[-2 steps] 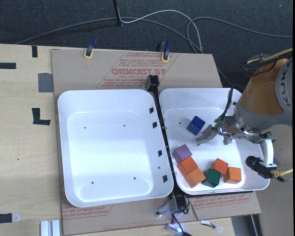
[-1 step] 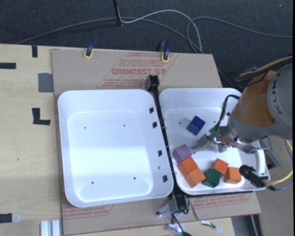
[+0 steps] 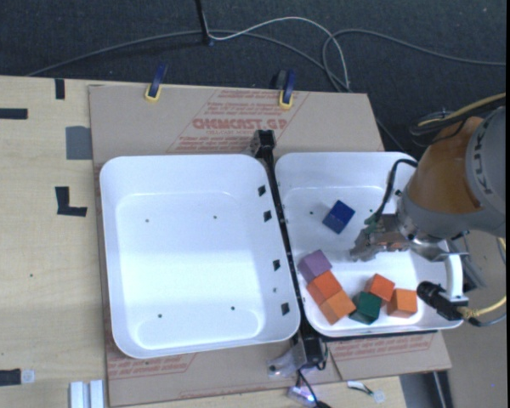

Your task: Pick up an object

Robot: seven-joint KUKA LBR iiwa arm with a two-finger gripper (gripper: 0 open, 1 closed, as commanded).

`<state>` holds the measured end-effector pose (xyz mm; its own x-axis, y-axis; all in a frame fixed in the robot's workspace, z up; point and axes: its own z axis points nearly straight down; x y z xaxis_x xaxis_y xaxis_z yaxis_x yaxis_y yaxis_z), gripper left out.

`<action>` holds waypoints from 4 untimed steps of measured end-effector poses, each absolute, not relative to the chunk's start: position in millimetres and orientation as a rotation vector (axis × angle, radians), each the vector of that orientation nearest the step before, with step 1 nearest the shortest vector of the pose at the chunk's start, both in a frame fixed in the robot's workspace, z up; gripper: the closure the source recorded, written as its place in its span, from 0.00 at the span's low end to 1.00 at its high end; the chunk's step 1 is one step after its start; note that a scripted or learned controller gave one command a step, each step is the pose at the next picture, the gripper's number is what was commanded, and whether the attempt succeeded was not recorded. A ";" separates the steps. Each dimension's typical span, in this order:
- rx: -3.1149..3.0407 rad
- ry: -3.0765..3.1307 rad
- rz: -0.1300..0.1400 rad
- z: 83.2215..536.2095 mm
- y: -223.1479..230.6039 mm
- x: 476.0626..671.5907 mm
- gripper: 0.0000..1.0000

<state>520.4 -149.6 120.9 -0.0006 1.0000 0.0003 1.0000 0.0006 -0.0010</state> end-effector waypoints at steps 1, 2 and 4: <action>-2.223 -2.225 -0.004 183.4 -147.8 521.2 1.00; -2.222 -2.225 -0.004 242.0 -140.6 525.7 1.00; -2.216 -2.226 -0.001 259.9 -89.7 537.5 1.00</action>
